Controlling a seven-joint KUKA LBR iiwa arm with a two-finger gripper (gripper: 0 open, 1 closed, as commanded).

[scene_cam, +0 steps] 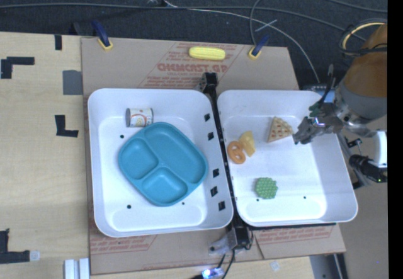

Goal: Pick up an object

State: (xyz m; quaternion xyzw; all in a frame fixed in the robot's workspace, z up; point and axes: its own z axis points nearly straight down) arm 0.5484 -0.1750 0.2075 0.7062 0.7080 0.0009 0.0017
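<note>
The right bin [315, 164] holds a tan pizza-slice wedge [278, 128], an orange ring [237, 152] touching a pale yellow piece [247, 143], and a green bumpy ball [266, 187]. My gripper [303, 133] hangs over the right bin's upper right part, just right of the wedge and apart from it. Nothing shows between its dark fingertips. The left bin [104, 164] holds a blue divided plate [162, 163] and a small can [139, 117] lying on its side.
A yellow banana-like toy [206, 53] lies on the cardboard behind the bins. Blue clamps [102, 36] and cables sit at the back edge. The arm's orange band [371, 70] stands at the right, over the bin's right rim.
</note>
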